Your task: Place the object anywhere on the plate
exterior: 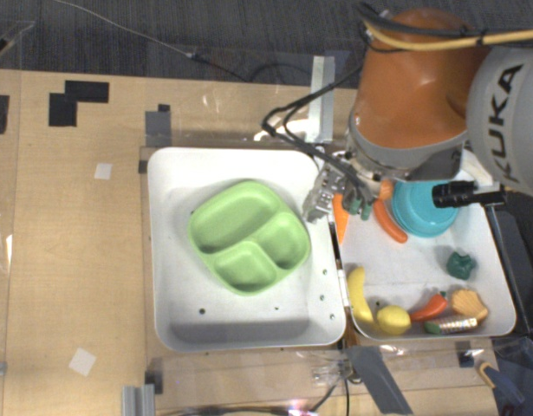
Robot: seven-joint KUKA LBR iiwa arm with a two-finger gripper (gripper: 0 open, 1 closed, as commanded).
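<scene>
- Nearest the camera, along the near edge of the right bin (505, 319), lie a banana (358, 291), a yellow lemon (393, 320), a small red-orange pepper (431, 305), a tan waffle-like piece (468, 302) and a short corn cob (452, 324).
- A dark green piece (460, 264) sits a little farther back, near the right wall.
- In the left bin (175, 319) the green plate (249, 236), split into compartments, lies bare and tilted towards the far right.
- The gripper (340, 199) hangs over the divide between the two bins; an orange carrot-like object (340, 218) shows between its fingers, so it appears clamped on that object.
- Judged from this, the carrying step is in hand: the object is lifted but not yet over the plate.
- The next move calls for travel leftward until the object is above a compartment, then a descent and release.
- Beside the gripper lie an orange carrot (389, 223) and a teal bowl (424, 208).
- Farthest, the wooden bench (67, 232) carries black markers, with a dark floor beyond.
</scene>
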